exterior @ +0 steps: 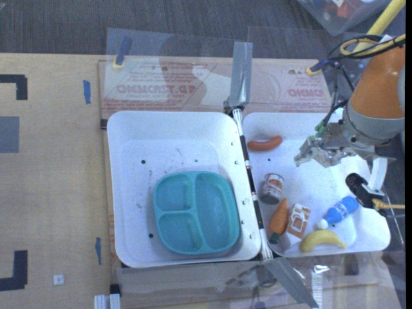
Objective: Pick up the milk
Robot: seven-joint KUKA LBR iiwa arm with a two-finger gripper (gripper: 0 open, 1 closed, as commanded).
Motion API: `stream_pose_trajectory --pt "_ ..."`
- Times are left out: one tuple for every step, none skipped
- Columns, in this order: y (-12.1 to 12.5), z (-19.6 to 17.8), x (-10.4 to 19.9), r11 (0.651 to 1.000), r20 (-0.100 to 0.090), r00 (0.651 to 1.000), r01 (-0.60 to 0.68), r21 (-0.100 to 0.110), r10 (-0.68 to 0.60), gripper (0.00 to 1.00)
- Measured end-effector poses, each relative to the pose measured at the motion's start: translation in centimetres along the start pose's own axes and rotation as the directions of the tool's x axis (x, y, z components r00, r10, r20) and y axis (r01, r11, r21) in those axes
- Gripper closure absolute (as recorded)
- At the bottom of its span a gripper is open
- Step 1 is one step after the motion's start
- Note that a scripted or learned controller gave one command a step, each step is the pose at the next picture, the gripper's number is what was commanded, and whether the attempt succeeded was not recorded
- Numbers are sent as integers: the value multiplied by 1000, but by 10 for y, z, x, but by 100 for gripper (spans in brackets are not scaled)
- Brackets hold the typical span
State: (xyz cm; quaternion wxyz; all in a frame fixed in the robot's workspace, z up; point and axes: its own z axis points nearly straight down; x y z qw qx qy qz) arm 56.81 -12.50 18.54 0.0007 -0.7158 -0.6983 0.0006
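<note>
Milk (297,221) lying tilted at lower right, long axis running upper-right to lower-left; hand (322,152) hovering, grip impossible to tell.

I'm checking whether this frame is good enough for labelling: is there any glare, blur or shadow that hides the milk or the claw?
In the camera view, the milk carton is small and its print soft but unshaded; the claw looks slightly blurred against the white right bin; clear sheets at the bench's far edge carry faint glare.
</note>
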Motion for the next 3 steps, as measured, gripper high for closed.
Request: stream_pose_trajectory --pt "-10 18 -34 997 -1 997 -73 2 73 100" --pt "-41 15 -28 1000 -1 1000 -24 2 24 100" --pt "-12 24 -16 988 1 988 -153 -3 153 100"
